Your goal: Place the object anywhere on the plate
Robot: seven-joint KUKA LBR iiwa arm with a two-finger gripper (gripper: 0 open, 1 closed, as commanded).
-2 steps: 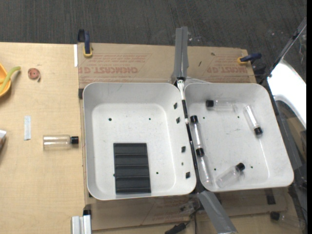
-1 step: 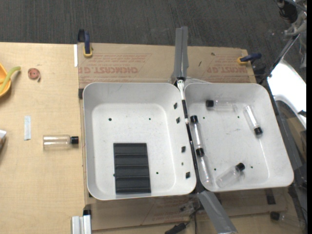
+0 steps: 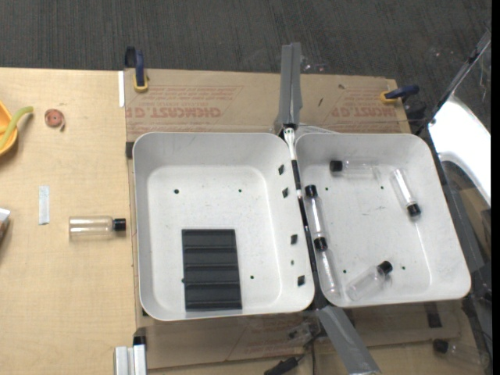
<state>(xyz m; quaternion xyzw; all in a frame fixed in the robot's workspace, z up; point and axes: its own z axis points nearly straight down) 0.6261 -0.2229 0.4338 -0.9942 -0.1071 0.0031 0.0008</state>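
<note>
now, side by side on a sheet of cardboard (image 3: 203, 104): left bin (image 3: 203, 182) and right bin (image 3: 367, 217), touching along the middle edge. flat on the floor of the left bin, near its front wall, a black ribbed plate (image 3: 211, 269), with nothing on top of it. scattered in the right bin, five clear bottles with black caps, all lying down, all well apart from the plate. back bottle (image 3: 355, 168) near the rear wall, cap pointing left. slanted bottle (image 3: 405, 191) toward the right side, cap at its near end. two more end to end along the left wall: upper wall bottle (image 3: 312, 213) and lower wall bottle (image 3: 325, 268). front bottle (image 3: 366, 281) tilted near the front wall, cap up and to the right. outside the bins, on the wooden table (image 3: 78, 155), a spare bottle (image 3: 95, 225) on its side just left of the left bin. blue clamps (image 3: 134, 61) at the cardboard's back corners.
</note>
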